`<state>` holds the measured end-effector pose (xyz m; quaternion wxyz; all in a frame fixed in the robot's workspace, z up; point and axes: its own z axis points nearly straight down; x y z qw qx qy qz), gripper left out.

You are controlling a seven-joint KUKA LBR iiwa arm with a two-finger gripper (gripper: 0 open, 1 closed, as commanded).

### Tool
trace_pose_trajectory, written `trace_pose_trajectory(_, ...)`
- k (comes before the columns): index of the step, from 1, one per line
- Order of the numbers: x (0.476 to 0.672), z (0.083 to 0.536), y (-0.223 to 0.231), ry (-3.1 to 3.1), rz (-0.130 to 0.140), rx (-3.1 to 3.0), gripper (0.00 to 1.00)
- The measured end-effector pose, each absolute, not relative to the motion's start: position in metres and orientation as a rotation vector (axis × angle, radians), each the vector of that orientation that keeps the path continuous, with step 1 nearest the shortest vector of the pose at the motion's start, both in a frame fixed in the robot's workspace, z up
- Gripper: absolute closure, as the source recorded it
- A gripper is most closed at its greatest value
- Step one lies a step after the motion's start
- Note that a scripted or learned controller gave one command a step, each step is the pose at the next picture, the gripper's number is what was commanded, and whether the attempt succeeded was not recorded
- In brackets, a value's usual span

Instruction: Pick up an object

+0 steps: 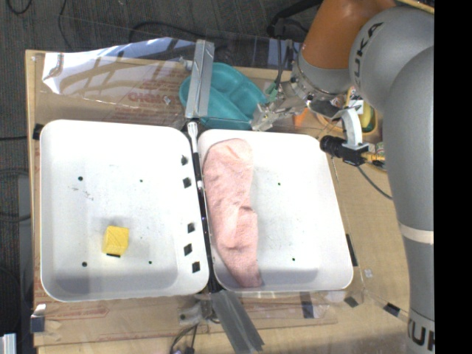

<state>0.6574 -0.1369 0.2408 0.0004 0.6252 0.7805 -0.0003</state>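
Two shallow white bins sit side by side on the desk (372, 286). In the left bin (66, 142), a small yellow block (116, 240) lies near the front edge, toward the front-left corner, well apart from the walls. In the right bin (310, 198), a long pink cloth (232, 211) lies lengthwise along the left wall, running from near the back edge down to the front edge, where its lower end touches the front wall. The grey arm (402, 124), with its orange band (335, 21), comes in from the right and bends over the desk's back edge. Its tool (269, 115) hangs just past the back rim of the right bin, near that bin's back-left corner, above a teal plastic thing (225, 94) lying on the desk behind the bins; whether its fingers are apart or together cannot be told, and nothing is seen between them. A sheet of clear plastic (110, 76) lies along the desk's back edge behind the left bin.
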Motion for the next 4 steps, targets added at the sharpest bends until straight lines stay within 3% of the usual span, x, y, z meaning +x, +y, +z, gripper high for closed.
trace_pose_trajectory(1, 0.585, 0.122, -0.158, 2.652, -0.002, 1.691, 1.00)
trace_pose_trajectory(2, 0.657, 0.210, -0.144, 2.613, -0.001, 1.743, 1.00)
trace_pose_trajectory(3, 0.651, 0.228, -0.130, 2.909, -0.002, 1.189, 1.00)
trace_pose_trajectory(4, 0.652, 0.094, -0.168, 2.976, 0.000, 0.997, 1.00)
